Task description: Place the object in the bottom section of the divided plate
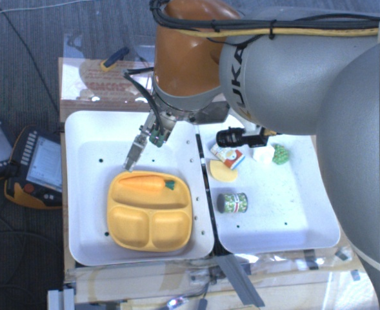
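Note:
A yellow divided plate (152,212) lies in the left white bin (86,173), with one long section at the far side and two smaller sections at the near side. An orange carrot with a green stem (146,183) lies in the long far section. My gripper (131,161) hangs just beyond the plate's far left rim, slanting down to the left, its tip a little above and left of the carrot. Nothing shows at its tip. The two near sections hold nothing.
The right bin (306,225) holds a red and white carton (229,155), a yellow disc (223,171), a green can (233,203), a green leafy piece (280,154) and a small white piece (262,154). My bulky arm covers the bins' far right.

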`<action>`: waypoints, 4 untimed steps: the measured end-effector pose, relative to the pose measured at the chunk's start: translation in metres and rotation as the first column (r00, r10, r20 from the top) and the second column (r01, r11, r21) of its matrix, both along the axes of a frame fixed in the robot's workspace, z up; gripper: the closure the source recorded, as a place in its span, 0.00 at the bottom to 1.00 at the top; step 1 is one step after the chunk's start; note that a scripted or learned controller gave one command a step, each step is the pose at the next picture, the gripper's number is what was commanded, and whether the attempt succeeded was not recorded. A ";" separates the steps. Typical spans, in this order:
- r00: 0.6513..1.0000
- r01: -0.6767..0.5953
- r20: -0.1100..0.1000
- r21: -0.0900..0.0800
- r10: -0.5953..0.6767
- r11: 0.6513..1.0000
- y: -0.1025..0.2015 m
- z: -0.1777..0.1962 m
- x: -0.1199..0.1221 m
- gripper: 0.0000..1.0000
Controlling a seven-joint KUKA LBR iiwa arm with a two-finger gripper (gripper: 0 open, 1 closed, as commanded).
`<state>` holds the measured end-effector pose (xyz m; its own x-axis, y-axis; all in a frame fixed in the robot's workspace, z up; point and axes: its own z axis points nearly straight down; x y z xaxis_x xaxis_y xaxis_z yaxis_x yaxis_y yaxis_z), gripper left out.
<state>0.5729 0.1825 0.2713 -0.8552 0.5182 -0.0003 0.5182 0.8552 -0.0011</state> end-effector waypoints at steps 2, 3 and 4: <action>0.999 -0.052 0.003 -0.002 0.052 0.999 -0.043 0.050 0.019 0.00; 0.998 -0.059 0.001 0.001 0.059 0.998 0.014 0.069 -0.076 0.00; 0.933 -0.359 0.003 -0.001 0.359 0.933 0.050 0.070 0.014 0.00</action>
<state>0.5870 0.2327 0.3409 -0.9843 0.1763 -0.0041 0.1763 0.9843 -0.0005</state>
